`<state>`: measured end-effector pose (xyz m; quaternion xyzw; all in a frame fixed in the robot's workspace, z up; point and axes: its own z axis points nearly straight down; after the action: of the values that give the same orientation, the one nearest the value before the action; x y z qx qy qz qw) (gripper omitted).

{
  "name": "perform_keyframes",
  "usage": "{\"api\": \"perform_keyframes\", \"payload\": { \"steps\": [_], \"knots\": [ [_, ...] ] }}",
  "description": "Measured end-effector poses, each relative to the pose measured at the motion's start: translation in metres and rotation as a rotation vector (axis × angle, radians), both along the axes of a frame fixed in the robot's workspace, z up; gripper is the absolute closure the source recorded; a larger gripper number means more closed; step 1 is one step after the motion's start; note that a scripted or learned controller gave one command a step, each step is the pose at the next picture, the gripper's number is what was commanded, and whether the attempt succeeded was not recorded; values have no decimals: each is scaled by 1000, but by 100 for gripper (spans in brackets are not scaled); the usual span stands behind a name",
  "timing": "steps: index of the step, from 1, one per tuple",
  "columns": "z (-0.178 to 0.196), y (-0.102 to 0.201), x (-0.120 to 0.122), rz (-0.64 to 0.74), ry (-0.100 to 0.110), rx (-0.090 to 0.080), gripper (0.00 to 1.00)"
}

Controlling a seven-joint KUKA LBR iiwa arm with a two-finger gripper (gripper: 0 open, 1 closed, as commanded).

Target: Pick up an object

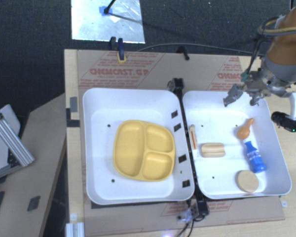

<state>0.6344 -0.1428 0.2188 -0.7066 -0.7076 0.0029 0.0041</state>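
Nearest me, a round tan disc [247, 180] lies beside a blue plastic bottle [254, 157] in the right white bin [207, 107]; the end effector [244, 96] hovers above, spread and empty, unaligned

one fixed camera looks down aslant on both bins [187, 102].

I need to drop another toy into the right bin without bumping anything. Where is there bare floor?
Free: the right white bin's near-left floor, bordered by the tan hot-dog bun and round beige cookie; also its far-left floor under the two-finger gripper. Crowded: the right side, where the brown drumstick, blue bottle and cookie line up.
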Motion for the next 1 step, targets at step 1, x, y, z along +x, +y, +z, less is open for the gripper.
{"api": "perform_keyframes", "payload": {
  "steps": [1],
  "knots": [
    [7,0,3,2,-11,-2,0]
  ]
}}
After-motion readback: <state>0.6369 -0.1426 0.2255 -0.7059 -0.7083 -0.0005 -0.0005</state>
